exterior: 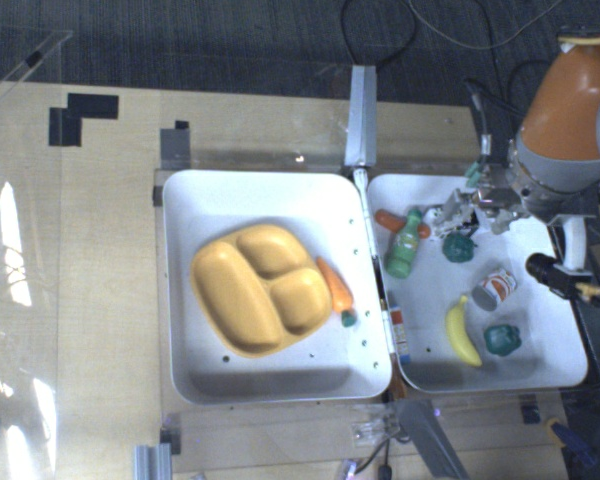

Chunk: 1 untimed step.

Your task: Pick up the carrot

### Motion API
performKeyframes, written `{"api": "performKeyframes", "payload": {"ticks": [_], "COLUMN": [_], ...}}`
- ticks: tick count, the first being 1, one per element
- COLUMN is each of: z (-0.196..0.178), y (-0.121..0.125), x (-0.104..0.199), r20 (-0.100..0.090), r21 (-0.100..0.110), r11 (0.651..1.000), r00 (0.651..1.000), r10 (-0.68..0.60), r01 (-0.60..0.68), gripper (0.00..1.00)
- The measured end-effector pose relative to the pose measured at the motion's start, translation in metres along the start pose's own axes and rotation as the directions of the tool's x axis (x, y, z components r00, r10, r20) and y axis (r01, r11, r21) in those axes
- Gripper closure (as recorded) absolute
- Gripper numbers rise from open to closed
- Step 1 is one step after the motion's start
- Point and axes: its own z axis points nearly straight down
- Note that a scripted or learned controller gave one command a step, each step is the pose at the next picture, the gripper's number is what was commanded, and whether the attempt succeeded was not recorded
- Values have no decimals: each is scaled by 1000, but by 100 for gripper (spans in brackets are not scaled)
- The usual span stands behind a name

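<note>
The carrot (pixel 334 284) is orange with a small green end. It lies in the left bin (pixel 190 368), along the right side of a yellow divided plate (pixel 258 288), close to the wall between the bins. My gripper (pixel 460 218) hangs over the upper middle of the right bin (pixel 570 368), just above a dark teal object (pixel 458 248). It is well to the right of the carrot and apart from it.
The right bin also holds a green bottle (pixel 404 244), a reddish-orange piece (pixel 387 220), a small can (pixel 494 289), a banana (pixel 463 335) and another teal object (pixel 501 339). A metal post (pixel 361 118) stands behind the bins.
</note>
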Motion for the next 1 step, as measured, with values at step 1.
{"api": "performKeyframes", "payload": {"ticks": [1], "z": [135], "y": [-40], "x": [-16], "r20": [2], "r21": [-7], "r11": [992], "r00": [992], "r10": [-127], "r01": [127], "gripper": [0]}}
